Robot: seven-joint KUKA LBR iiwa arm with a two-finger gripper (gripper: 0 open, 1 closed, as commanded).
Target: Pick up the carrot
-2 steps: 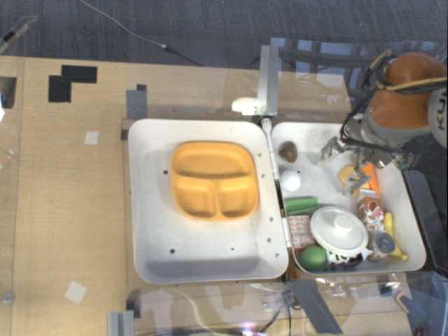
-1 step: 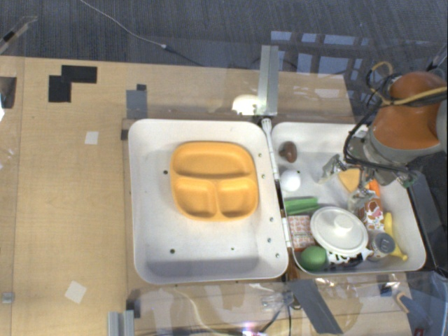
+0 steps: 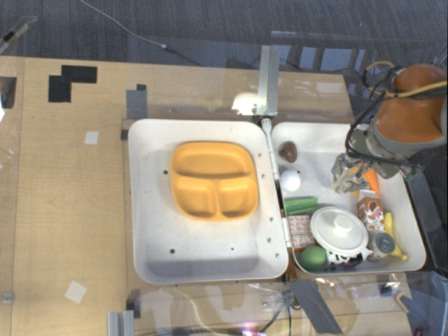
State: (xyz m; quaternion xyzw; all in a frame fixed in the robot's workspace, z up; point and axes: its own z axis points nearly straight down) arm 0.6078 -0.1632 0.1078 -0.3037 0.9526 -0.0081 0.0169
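Green lime (image 3: 313, 257) sits nearest; claw (image 3: 348, 177) beside carrot (image 3: 371, 182), spread unclear.

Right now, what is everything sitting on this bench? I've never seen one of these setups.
Left bin: one, white, on the bench's left.
Divided plate: one, yellow-orange, three compartments, in the left bin.
Right bin: one, white, beside the left bin.
Egg-shaped item: one, dark brown, right bin's upper left.
Ball: one, white, below the brown item.
Long vegetable: one, green, right bin's left side.
Lidded pot: one, white, right bin's lower middle.
Round fruit: one, green, lower left corner.
Carrot: one, orange, beside the tool.
Banana: one, yellow, right edge.
Arm: one, grey and orange, from the right.
Tool: one, over the right bin.
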